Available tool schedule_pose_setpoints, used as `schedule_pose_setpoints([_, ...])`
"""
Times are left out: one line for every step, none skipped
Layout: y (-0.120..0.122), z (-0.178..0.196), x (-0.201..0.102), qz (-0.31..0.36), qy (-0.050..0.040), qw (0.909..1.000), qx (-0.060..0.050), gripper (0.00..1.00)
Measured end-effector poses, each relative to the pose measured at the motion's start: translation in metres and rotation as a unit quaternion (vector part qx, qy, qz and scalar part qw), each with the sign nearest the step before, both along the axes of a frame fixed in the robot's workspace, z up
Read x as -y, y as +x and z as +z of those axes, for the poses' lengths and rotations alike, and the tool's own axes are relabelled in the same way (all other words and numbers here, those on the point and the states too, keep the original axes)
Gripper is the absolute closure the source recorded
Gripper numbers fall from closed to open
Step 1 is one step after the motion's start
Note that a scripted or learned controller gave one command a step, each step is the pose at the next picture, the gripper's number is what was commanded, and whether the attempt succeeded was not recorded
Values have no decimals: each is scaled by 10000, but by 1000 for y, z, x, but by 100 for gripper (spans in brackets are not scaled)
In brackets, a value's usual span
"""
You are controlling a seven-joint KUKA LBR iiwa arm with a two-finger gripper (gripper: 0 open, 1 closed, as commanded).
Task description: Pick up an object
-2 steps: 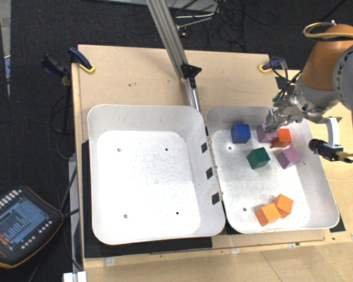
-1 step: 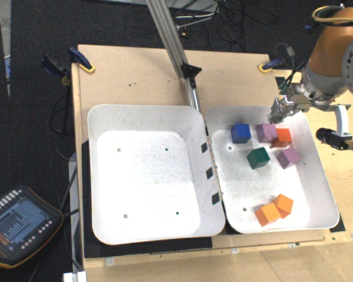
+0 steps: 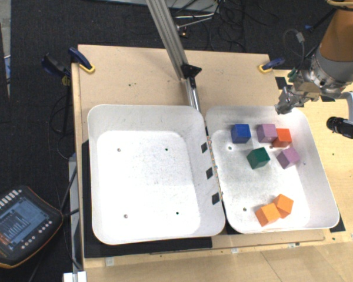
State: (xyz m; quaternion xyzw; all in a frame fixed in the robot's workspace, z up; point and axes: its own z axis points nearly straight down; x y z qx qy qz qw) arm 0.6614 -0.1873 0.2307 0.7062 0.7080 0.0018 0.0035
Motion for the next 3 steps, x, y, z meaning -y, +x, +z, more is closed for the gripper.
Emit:
schedule_pose_setpoints([-21, 12, -47, 21, 18, 10000, -31, 100])
schedule_pose_setpoints([-43, 20, -99, 27, 21, 10000, -33, 100])
schedule_pose_setpoints([-66, 27, -146, 28, 20, 10000, -37, 100])
